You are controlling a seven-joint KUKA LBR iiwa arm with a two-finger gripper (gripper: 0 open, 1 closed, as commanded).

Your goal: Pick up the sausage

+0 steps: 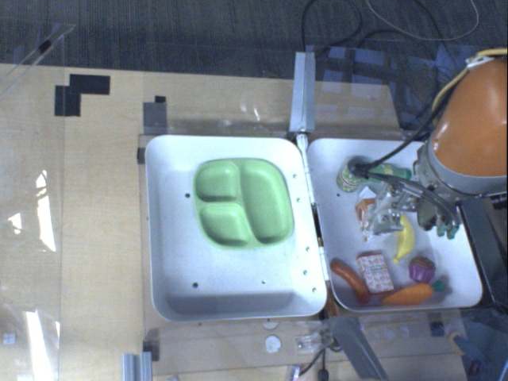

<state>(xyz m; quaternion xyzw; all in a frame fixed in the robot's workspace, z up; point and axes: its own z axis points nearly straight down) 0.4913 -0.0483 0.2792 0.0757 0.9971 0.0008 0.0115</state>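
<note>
The sausage, reddish brown and short, lies at the front left corner of the right bin, slanting toward the bin's front wall. My gripper hangs over the middle of that bin, above and to the right of the sausage and well apart from it. Nothing of the sausage is near the gripper's tip. The orange-banded wrist fills the space to the right.
Next to the sausage are a small patterned box, an orange carrot, a purple item and a yellow banana. A green can lies at the back left. The left bin holds a green divided plate.
</note>
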